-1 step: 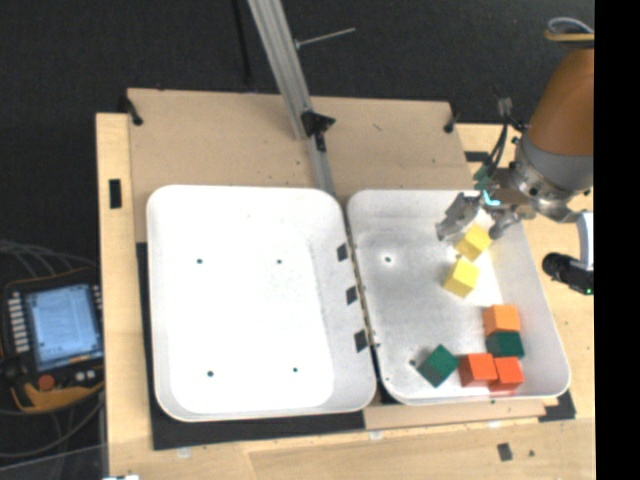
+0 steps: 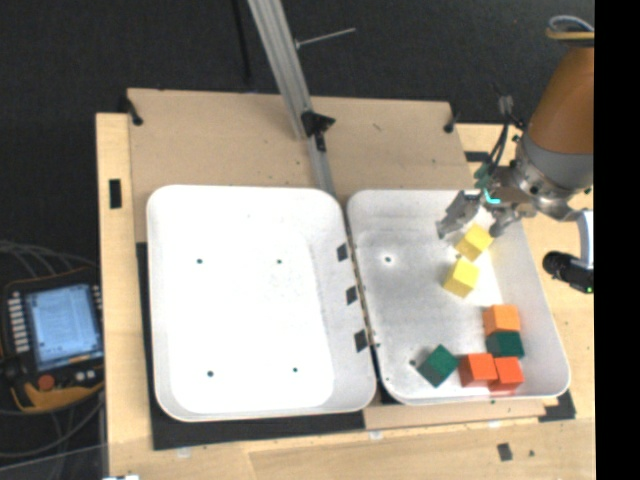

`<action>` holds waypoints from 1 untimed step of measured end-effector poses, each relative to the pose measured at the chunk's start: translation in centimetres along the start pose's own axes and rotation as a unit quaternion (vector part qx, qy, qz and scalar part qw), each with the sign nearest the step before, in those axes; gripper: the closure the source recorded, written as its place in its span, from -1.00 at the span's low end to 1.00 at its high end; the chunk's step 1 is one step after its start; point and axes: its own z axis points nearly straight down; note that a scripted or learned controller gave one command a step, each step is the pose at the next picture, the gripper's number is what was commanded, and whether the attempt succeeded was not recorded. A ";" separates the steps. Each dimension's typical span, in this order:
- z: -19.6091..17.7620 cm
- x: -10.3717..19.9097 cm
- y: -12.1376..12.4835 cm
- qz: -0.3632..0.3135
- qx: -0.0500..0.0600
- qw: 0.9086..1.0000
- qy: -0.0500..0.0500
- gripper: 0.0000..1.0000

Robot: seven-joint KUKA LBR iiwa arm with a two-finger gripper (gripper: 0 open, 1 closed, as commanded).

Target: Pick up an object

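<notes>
My gripper (image 2: pixel 471 228) hovers over the upper right part of the right bin (image 2: pixel 400 298), with its fingers spread open. A yellow block (image 2: pixel 478 241) lies tilted just below and between the fingertips, which stand wider than the block and do not clamp it. A second yellow block (image 2: pixel 461 277) rests on the bin floor a little below the first. Further toward the bin's lower right corner sit an orange block (image 2: pixel 502 318), a dark green block (image 2: pixel 506 344), a green block (image 2: pixel 436 365) and two more orange blocks (image 2: pixel 478 368) (image 2: pixel 509 372).
The left bin (image 2: pixel 245 298) lies beside the right one, with black clips along the seam between them. A slanted metal rail (image 2: pixel 285 63) runs from the top down to the bins' shared edge. A handheld screen (image 2: pixel 58 326) sits at far left.
</notes>
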 end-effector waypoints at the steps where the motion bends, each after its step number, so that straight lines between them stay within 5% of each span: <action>1: 6.2 0.0 0.5 0.001 0.003 1.000 -0.001 -1.00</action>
